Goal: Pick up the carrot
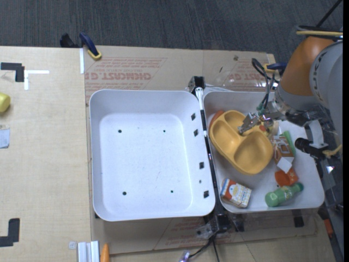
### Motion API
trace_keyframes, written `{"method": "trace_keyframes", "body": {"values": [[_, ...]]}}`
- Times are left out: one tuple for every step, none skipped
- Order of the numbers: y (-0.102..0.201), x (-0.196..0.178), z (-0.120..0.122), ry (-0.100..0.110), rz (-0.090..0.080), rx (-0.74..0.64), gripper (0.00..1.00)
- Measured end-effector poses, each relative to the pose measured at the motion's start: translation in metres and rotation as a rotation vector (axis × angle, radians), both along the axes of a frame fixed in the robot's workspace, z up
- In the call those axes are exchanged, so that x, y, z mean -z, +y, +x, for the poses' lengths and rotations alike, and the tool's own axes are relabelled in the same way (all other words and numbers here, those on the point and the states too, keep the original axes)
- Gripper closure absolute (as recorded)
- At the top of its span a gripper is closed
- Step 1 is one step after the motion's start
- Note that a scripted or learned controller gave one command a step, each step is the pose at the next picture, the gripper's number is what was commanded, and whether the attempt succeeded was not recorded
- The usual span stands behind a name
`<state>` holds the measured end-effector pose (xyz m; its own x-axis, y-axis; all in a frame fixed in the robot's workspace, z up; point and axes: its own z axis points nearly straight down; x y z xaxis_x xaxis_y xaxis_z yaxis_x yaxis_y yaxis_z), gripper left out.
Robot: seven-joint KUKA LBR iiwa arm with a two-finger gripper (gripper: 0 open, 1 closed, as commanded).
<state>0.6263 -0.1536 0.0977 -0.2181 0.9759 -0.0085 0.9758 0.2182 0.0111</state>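
An orange piece that looks like the carrot [286, 177] lies in the right bin [311, 203], near its right wall, just above a green bottle [283, 195]. My gripper [250, 124] hangs over the upper part of a yellow two-part dish [242, 143], to the upper left of the carrot and apart from it. I see nothing held in the gripper. A small orange bit [266, 126] shows right beside the gripper, at the dish's rim.
The right bin also holds a small carton [235, 193] at the front, a printed packet [283, 148] right of the dish, and a red-orange edge [217, 116] behind the dish. The left bin [103, 162] stands beside it. A yellow object [4, 102] lies on the bench, far left.
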Motion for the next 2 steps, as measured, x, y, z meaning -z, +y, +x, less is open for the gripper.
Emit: {"method": "trace_keyframes", "body": {"values": [[-0.0032, -0.0116, 0.0015, -0.005, -0.010, -0.004, 1.00], [-0.0016, -0.0105, 0.0011, -0.003, -0.007, -0.004, 0.00]]}}
